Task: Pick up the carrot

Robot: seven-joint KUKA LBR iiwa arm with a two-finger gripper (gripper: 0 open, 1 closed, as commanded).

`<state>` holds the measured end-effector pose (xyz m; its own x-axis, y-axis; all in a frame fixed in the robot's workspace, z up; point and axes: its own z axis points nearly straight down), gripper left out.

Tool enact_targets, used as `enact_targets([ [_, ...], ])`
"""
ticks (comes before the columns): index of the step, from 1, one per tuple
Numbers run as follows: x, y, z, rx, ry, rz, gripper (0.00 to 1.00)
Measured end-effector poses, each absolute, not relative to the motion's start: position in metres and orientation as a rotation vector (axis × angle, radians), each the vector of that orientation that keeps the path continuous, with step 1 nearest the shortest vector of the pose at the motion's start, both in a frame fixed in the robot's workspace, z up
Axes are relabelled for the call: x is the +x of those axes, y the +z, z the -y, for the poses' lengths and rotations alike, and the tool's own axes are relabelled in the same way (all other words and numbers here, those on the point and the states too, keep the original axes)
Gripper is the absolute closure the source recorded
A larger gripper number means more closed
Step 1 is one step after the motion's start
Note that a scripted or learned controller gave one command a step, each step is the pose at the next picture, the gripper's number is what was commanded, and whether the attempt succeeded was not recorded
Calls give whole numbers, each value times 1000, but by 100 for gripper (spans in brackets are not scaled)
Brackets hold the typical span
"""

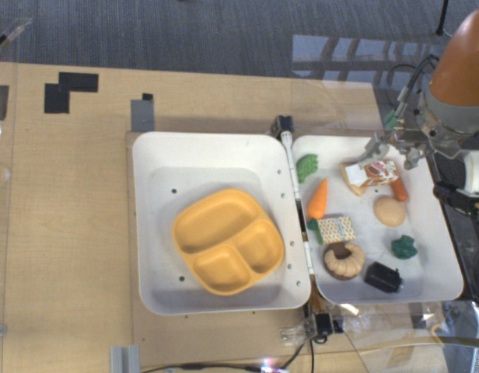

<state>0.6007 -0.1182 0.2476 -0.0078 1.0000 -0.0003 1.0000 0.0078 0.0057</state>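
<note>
In the right bin [449, 274], carrot [317, 199] near-upright, tip toward lower left; gripper [391, 148] state unclear.

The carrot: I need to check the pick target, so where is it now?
The carrot lies in the right bin, near its left wall, below the green leafy piece and just above the patterned block.

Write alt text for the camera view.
A grey and orange arm's gripper hangs over the right bin's far end, apart from the carrot lying near that bin's left wall. The left bin holds a yellow divided plate.
</note>
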Motion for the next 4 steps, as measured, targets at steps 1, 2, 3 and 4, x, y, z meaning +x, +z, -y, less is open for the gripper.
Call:
enact_targets([
  [1,596,184,76,2056,5,-2374,0],
  [2,611,88,91,1737,11,-2603,0],
  [3,614,102,89,1731,24,-2600,100],
  [4,614,101,89,1732,23,-2600,0],
])
